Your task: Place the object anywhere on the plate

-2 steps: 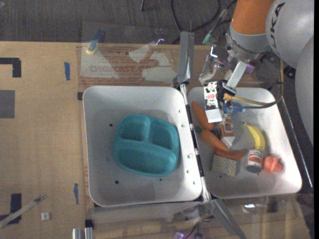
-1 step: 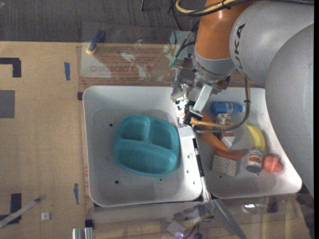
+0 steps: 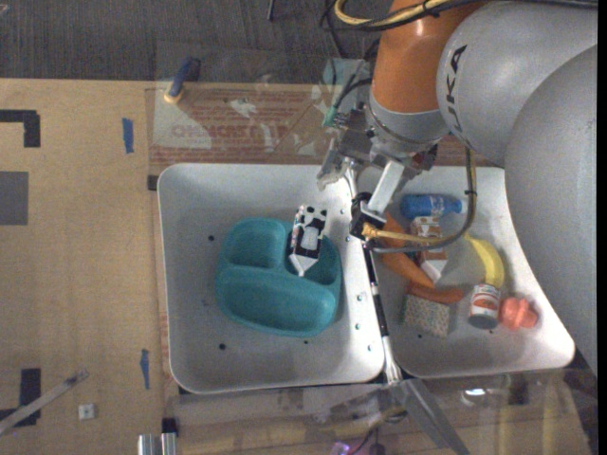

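Camera view shows the big grey arm [image 3: 512, 93] coming in from three o'clock, with its orange band up at twelve o'clock. It covers a lot of the right bin [image 3: 545, 349]. The left bin [image 3: 190, 254] sits beside it, and the two bins touch along their middle walls.

Inside the left bin lies the teal plate [image 3: 275, 287]. It has a few little sections. The small black and white object [image 3: 306, 238] rests on the plate's edge at about one o'clock, half leaning over a section wall. I think the job looks nearly done, but the object could tip or slide off that edge if something bumps it.

The gripper [image 3: 365, 183] hangs just past the object, toward two o'clock, right above the wall between the bins. One finger [image 3: 384, 188] is white and clear to see, but I cannot tell how far open the fingers are, and nothing shows between them.

A cable [image 3: 417, 240] loops low near the wall. It could catch on the bin edge.

Open room lies at six and nine o'clock in the left bin. The right bin is crowded: an orange strip [image 3: 417, 278], a blue bottle [image 3: 432, 204], a banana [image 3: 487, 259], a small jar [image 3: 484, 303] and a pink toy [image 3: 519, 313].
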Robot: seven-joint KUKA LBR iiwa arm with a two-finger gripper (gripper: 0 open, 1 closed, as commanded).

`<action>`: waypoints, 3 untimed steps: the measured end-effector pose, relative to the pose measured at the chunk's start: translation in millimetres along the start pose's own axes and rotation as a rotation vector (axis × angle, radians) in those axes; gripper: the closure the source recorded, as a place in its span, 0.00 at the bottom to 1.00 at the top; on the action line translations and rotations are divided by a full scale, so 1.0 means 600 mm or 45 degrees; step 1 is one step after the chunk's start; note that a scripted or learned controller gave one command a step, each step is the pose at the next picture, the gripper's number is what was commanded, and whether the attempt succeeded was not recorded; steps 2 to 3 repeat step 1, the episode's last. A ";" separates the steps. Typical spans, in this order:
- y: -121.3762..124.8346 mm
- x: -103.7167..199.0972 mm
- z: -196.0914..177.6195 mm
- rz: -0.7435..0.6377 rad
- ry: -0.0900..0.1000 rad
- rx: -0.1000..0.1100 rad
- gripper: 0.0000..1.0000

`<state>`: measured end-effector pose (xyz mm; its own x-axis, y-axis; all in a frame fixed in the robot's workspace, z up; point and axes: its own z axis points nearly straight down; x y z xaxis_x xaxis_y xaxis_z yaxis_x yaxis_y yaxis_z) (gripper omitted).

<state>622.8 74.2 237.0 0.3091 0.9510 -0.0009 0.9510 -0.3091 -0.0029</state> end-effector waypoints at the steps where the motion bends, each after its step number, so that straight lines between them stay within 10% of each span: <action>1: 0.073 0.009 -0.256 0.321 0.001 -0.005 0.00; 3: 0.073 0.009 -0.256 0.321 0.001 -0.005 0.00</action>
